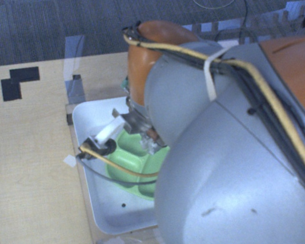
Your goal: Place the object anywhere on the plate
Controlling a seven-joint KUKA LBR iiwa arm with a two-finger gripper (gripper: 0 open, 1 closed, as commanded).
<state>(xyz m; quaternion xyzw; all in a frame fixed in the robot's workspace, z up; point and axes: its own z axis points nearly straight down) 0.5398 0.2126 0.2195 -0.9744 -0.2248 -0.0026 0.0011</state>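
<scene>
A light green plate (126,162) lies in the white bin (107,213) and is partly covered by the arm. My gripper (147,139) hangs low over the plate's far right part, under the orange band (142,62). The wrist hides its tips. A small white piece (107,133) sticks out to the left of the wrist, just above the plate's far edge. I cannot tell whether it is a loose object or part of the gripper. Whether anything is held is hidden.
The grey arm body (247,166) covers the right half of the view and the second bin. A black and yellow cable (96,150) loops from the wrist over the bin's left wall. Bare wooden bench (30,185) lies to the left, with black marks (18,83) at the back.
</scene>
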